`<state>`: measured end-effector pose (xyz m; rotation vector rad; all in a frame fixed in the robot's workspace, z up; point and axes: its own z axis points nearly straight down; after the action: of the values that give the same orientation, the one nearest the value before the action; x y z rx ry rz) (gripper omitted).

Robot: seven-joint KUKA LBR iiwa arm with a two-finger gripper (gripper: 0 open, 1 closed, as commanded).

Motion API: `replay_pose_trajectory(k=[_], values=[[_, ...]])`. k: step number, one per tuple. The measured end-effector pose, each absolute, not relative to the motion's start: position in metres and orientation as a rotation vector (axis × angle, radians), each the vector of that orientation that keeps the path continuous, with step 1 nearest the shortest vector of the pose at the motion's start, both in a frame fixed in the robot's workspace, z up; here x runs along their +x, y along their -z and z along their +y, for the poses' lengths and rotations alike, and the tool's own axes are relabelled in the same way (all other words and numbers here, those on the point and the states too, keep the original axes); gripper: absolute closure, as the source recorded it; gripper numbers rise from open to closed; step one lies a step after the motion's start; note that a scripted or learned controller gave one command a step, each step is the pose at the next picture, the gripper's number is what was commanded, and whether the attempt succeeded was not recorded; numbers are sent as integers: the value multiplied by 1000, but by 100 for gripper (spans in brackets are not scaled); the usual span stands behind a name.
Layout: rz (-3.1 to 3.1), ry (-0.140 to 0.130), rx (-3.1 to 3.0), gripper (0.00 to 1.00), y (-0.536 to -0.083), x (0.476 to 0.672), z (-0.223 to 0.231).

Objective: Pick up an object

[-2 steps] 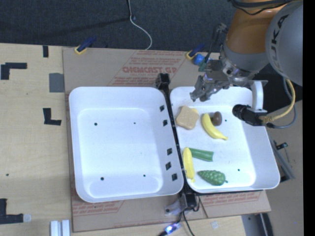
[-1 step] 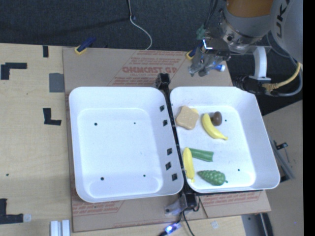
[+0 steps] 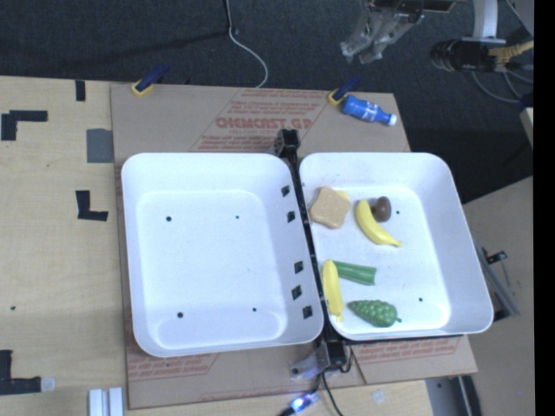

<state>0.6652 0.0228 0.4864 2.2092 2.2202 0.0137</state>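
Overhead, gripper [image 3: 371,46] hangs at upper right of frame, beyond right bin's [image 3: 451,232] far rim; finger state cannot be told. Banana [image 3: 375,224] lies mid-bin, well apart.

Red print reading "CHEMCAST GP" stands on the brown cardboard sheet [image 3: 260,115] under the bins.
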Motion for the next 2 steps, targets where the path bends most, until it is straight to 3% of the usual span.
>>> replay_pose_trajectory(k=[1, 2], values=[[2238, 22, 2223, 100, -329, 613, 86], [2229, 10, 2221, 100, -296, 577, 108]])
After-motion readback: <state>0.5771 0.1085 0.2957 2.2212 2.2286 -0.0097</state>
